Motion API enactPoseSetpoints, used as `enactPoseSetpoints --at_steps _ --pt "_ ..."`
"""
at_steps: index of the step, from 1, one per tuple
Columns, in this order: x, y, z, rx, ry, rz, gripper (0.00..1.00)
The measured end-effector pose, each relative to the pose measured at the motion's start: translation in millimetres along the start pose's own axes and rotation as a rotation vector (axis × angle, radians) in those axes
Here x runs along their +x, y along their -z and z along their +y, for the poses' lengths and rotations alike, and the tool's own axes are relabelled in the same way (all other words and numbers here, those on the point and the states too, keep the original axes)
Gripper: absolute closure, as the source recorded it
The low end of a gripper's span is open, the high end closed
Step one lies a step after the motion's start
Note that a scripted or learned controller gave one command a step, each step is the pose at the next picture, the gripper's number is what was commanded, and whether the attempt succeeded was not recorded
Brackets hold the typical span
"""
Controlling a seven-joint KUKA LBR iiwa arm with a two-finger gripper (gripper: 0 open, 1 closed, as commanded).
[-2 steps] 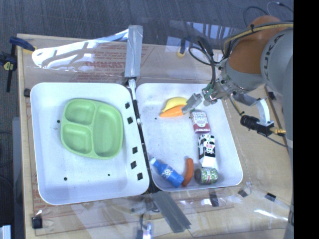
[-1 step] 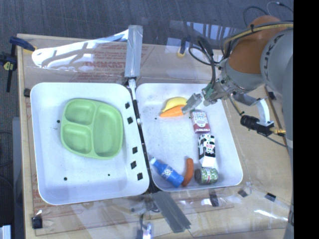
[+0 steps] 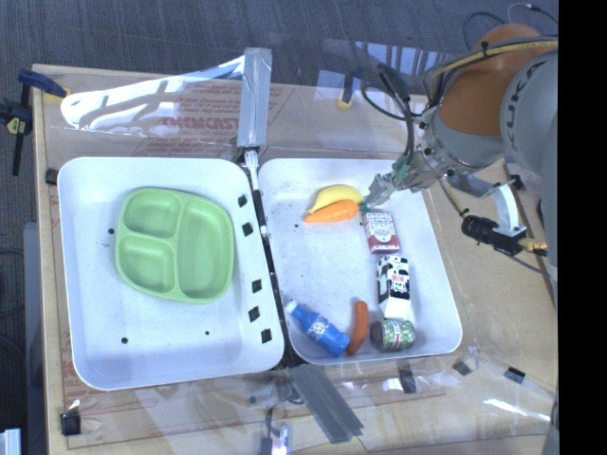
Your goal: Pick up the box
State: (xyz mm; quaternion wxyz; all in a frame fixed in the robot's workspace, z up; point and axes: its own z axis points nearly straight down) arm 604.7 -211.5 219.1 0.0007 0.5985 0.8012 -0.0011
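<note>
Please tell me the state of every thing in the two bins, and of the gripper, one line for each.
Green plate: flat in the left bin, nothing on it.
Banana: lying in the right bin, touching the carrot.
Carrot: lying on its side.
Red box: lying flat, not held.
Cow-print carton: lying flat.
Green can: on its side.
Sausage: lying flat.
Blue bottle: on its side.
Gripper: low beside the banana.

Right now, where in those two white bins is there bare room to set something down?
Left bin: bare floor all around the green plate. Right bin: an open patch left of the red box, between carrot and blue bottle. Its right side and bottom edge are crowded.
</note>
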Motion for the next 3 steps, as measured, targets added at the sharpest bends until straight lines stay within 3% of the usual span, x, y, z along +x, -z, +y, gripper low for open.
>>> enactPoseSetpoints --at_steps 1,2,3 --pt "12 92 17 -0.001 0.057 0.002 1.0" --pt "12 92 17 -0.001 0.057 0.002 0.0" --pt "41 20 54 0.003 -0.055 0.003 0.0"
